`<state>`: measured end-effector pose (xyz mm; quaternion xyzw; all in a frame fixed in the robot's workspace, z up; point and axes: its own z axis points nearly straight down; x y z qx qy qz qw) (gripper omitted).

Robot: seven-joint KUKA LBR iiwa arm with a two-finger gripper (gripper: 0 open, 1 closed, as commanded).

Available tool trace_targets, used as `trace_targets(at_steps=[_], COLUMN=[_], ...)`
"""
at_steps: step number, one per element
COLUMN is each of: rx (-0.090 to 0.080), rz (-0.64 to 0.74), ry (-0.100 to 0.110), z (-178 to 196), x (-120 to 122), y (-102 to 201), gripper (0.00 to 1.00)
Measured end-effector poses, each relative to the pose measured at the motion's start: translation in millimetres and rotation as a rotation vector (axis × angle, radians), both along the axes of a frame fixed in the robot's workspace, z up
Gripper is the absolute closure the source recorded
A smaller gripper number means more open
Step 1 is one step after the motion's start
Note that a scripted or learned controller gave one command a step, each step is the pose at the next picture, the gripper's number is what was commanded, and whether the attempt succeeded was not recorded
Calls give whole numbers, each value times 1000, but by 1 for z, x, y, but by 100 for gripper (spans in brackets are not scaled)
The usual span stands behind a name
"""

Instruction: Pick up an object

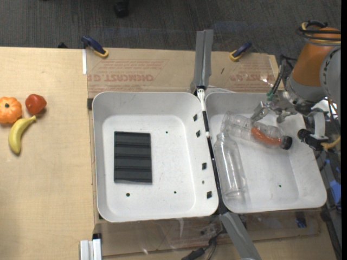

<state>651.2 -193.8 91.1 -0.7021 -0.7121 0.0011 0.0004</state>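
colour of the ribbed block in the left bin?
Black. The ribbed block lies flat in the left bin, clearest in the camera view.

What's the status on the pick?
Gripper over right bin, top edge, nothing visibly held. Orange item just below it, against clear bottles. Black pad alone in left bin.

A: What's the floor?
B: Dark grey carpet (162, 15) along the top edge, with black chair castors (120, 7) on it.
A: Bench?
B: Light wooden tabletop (43, 199) at the left, brown cardboard sheet (141, 72) under the bins, clipped at its far edge by two blue-and-yellow spring clamps (95, 46).
A: Lighting?
B: Even, with no hard shadows.
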Motion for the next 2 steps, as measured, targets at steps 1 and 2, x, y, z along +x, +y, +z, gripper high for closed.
trace_targets(at_steps=[1,2], rx=[1,-9], rz=[124,169], ry=[-3,-5], z=[1,2], x=[-51,-127], y=[-4,13], gripper=[0,0])
